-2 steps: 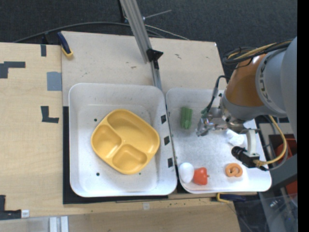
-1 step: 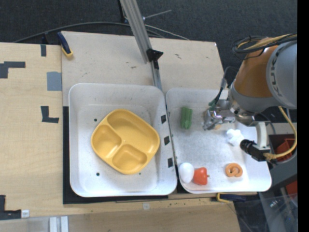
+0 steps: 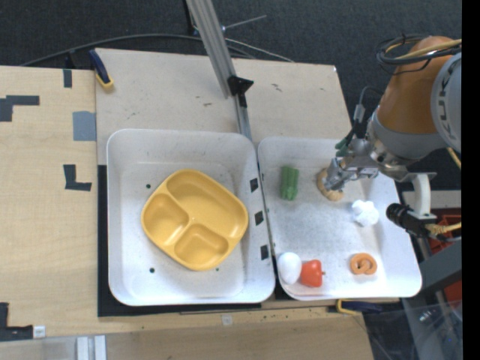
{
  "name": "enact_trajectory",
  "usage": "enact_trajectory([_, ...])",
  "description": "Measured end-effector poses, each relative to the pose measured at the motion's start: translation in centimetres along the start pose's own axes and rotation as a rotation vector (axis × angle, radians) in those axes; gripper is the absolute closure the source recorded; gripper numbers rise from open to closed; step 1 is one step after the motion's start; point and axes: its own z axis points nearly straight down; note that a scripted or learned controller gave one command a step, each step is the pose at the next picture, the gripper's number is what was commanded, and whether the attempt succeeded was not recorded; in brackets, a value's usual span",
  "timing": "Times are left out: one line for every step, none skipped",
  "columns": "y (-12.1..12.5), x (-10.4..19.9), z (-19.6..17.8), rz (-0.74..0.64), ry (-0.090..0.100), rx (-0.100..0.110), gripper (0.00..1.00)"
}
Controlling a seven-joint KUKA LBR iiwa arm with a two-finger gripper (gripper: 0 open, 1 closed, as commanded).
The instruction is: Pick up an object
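The right bin (image 3: 339, 150) holds several small things. A green block (image 3: 289, 182) lies near its left wall. A tan round piece (image 3: 328, 188) sits in the upper middle, and my gripper (image 3: 339, 175) is right over it, low in the bin and touching or nearly touching its top. A white crumpled item (image 3: 365, 213) lies just right of that. Along the front are a white egg shape (image 3: 289, 264), a red pepper (image 3: 312, 273) and an orange ring (image 3: 363, 264).
The left bin (image 3: 118, 223) carries a yellow divided plate (image 3: 195, 218). A metal pole (image 3: 217, 43) slants down to the bins' shared wall. My arm's orange and grey body (image 3: 416, 103) hangs over the right bin's far right corner.
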Motion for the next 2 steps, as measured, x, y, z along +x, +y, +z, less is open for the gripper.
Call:
enact_trajectory([-1.4,5.6,-0.7,-0.005,0.003,0.006,1.00])
enact_trajectory([-2.3,11.1,-1.4,-0.006,0.003,0.006,1.00])
